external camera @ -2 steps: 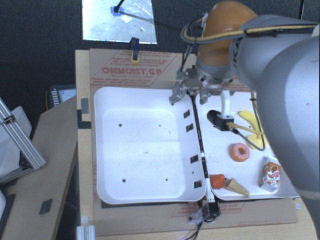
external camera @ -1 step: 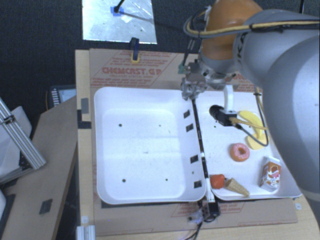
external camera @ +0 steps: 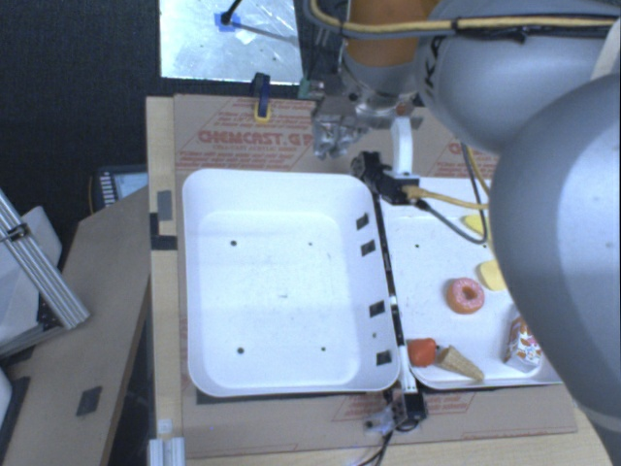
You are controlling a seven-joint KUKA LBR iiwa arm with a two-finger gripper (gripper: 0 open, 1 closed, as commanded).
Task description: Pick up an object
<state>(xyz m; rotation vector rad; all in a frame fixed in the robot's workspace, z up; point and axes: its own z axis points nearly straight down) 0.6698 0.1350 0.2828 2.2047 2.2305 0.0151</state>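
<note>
Grey arm (external camera: 543, 163) looms over the tabletop's right bin (external camera: 427, 260); claw (external camera: 335, 136) state unclear; best target: the isolated doughnut (external camera: 466, 295).

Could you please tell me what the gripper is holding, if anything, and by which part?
Nothing shows between the fingers of the gripper, which is above the bench beyond the bins.

Smooth white plastic bins (external camera: 209, 197), matt brown cardboard sheet (external camera: 243, 136) underneath.
</note>
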